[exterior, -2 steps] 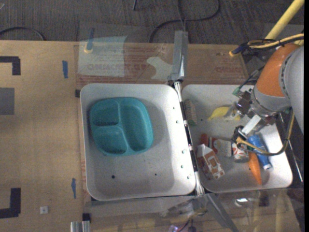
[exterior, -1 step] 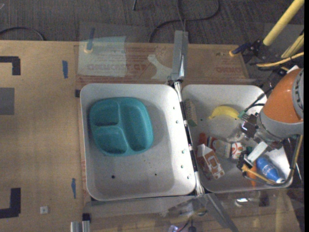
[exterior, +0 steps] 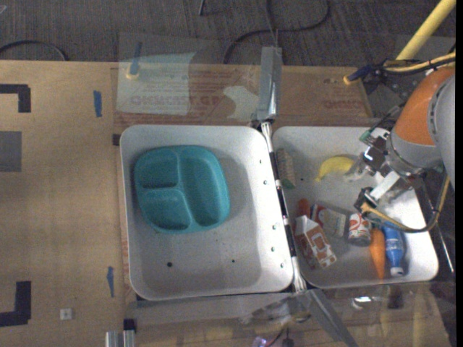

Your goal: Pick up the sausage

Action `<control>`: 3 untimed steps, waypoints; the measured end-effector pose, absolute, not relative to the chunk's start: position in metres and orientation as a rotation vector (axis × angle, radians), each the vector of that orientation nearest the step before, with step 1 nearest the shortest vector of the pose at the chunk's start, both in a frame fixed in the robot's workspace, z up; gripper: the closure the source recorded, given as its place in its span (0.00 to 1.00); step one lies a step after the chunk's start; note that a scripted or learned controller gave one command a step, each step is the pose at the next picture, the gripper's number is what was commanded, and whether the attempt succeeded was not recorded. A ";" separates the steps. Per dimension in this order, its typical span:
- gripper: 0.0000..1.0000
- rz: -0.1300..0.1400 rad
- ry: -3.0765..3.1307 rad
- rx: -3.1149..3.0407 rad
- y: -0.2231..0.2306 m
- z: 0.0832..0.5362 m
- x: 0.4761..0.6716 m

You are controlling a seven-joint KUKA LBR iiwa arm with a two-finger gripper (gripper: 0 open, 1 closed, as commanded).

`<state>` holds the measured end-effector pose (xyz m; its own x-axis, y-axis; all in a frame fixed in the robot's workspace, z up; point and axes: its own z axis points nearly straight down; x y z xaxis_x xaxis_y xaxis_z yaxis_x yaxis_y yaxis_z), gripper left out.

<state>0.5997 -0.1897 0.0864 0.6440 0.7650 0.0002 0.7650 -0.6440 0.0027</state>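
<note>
Starting at the near edge of the right bin [exterior: 427, 270], an orange carrot [exterior: 377, 253] and a blue bottle [exterior: 394, 250] lie side by side, with a small milk carton [exterior: 315, 241] toward the bin's 7 o'clock corner and a red-and-white can [exterior: 359, 228] just behind the carrot. A little farther back, close to the bin's left wall, lies a short reddish piece that I take to be the sausage [exterior: 303, 208], though it is small and partly crowded by the carton and a pale packet [exterior: 333, 220] beside it. The gripper [exterior: 369, 183] hangs over the middle of the bin, above the can and packet; whether it is apart or together cannot be told from this angle, and nothing is seen held in it. The sausage sits at roughly 8 o'clock from the gripper, apart from it. To do the approach well, the arm should probably travel toward 8 o'clock, line up across the sausage's narrow width, and come down clear of the carton and the wall. Farther back, a banana [exterior: 335, 167] lies at 10 o'clock from the gripper and a brush [exterior: 284, 168] rests by the divider; the left bin [exterior: 217, 266] holds a teal divided plate [exterior: 181, 188].
</note>
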 end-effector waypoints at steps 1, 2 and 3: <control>0.00 -0.052 1.223 2.901 -0.124 0.089 0.643; 0.00 -0.003 1.046 2.963 -0.125 0.132 0.658; 0.00 -0.004 1.086 2.951 -0.171 0.163 0.570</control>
<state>0.5700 -0.1705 0.1630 0.7616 0.6480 -0.0014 0.6480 -0.7616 -0.0033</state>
